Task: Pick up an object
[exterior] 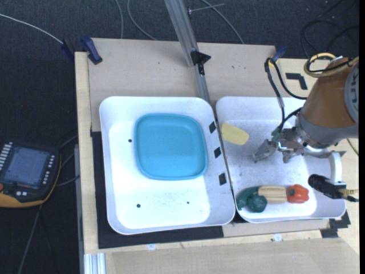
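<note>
- Pick not yet made: yellow piece (234,133), green piece (252,200), tan block (273,194) and red piece (297,194) all lying in right bin (251,108).
- Gripper (274,153) spread wide over bare bin floor between yellow piece and front row; nothing between fingers.

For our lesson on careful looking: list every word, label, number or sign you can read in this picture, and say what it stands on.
No text can be read here.
Handheld controller on the floor left of the bench: its screen and keys are too blurred to read.
Black marks on the bench behind the right bin: shapes, not letters.
Blue plate in the left bin: plain.
</note>
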Controlling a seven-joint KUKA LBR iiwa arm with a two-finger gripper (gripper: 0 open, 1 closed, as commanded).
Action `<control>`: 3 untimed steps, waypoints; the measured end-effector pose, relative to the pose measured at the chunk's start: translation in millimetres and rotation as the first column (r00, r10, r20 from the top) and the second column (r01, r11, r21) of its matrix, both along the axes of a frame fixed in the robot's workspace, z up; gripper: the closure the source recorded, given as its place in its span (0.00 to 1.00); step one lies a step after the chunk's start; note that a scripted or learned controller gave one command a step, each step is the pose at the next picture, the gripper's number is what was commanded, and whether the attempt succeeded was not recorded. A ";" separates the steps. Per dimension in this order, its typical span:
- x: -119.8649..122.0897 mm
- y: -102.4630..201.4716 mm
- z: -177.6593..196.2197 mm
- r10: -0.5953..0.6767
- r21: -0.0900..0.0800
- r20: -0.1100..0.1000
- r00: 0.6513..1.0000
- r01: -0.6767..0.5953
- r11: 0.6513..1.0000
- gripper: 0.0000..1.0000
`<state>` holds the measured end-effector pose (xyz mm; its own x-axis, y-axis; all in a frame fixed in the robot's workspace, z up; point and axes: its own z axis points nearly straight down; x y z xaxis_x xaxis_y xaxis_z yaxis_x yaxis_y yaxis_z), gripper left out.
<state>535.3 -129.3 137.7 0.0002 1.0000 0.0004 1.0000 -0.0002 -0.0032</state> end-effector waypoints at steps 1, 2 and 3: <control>-1.0 0.3 -43.9 0.000 0.000 0.000 1.000 0.000 1.000 0.00; 0.4 0.3 -31.5 0.001 0.000 0.004 1.000 -0.001 1.000 1.00; -1.0 3.8 11.4 0.001 -0.001 0.007 1.000 -0.001 1.000 1.00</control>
<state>534.4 -125.5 149.1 -0.0006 1.0000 -0.0005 1.0000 0.0006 0.0042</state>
